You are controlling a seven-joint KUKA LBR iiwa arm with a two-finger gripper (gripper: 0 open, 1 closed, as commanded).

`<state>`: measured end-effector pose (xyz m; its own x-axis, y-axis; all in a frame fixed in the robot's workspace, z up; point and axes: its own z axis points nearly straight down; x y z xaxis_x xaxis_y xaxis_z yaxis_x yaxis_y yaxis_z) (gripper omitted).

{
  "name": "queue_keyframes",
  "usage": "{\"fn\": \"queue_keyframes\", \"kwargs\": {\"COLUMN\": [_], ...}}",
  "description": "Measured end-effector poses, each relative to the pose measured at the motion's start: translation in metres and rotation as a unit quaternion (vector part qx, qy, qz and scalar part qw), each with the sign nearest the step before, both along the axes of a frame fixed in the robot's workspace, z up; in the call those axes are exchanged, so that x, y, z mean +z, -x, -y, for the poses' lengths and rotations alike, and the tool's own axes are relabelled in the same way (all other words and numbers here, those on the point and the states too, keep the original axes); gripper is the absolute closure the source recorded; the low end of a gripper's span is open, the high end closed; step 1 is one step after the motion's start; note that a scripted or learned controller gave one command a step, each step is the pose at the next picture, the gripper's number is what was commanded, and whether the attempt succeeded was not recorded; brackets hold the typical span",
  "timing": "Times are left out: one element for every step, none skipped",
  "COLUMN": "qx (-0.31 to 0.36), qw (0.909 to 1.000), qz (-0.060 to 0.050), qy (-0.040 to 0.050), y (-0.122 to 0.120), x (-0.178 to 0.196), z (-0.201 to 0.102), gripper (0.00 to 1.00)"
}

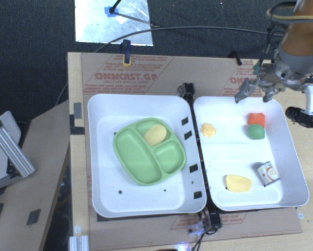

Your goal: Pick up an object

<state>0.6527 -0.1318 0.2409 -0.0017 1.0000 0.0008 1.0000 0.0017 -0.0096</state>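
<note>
Landmark: the black hinge strip (pixel 195 140) between the two white bins.

Left of the strip, left bin (pixel 101 140): green divided plate (pixel 140 161) lying flat, a pale yellow lump (pixel 155 134) sitting in its upper compartment. Probably parked there as a drop-off spot rather than pick stock.

Right of the strip, right bin (pixel 289 156): loose pick candidates, well apart from one another, which should leave finger room around each. Small yellow piece (pixel 208 130) just beside the strip. Yellow wedge (pixel 238 183) lower down, nearer the front wall. Small printed box (pixel 268 173) tilted on its side, further right. Orange piece (pixel 256 118) touching the green ball (pixel 256 132) below it; that pair looks the awkward one, since a grasp on either may nudge the other.

Gripper (pixel 258 89): over the far rim of the right bin, well right of the strip, above and near the orange piece. Two fingers appear splayed apart, though the view is small and slanted here, so the spread is hard to judge. Nothing between them; touching no object.

Judgement: approach stage, no object chosen for certain, nothing lifted yet.
</note>
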Motion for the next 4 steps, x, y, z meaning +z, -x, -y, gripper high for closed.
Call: {"fn": "queue_keyframes", "kwargs": {"qx": [0.001,0.000,0.002,0.003], "qw": [1.0000,1.0000,1.0000,1.0000], "qz": [0.006,0.005,0.004,0.004], "qy": [0.0007,0.0008,0.0005,0.0004], "y": [-0.002,-0.001,-0.005,-0.006], "x": [0.007,-0.034,-0.077,-0.119], "z": [0.000,-0.003,-0.008,-0.013], "gripper": [0.00,0.00,0.00,0.00]}}
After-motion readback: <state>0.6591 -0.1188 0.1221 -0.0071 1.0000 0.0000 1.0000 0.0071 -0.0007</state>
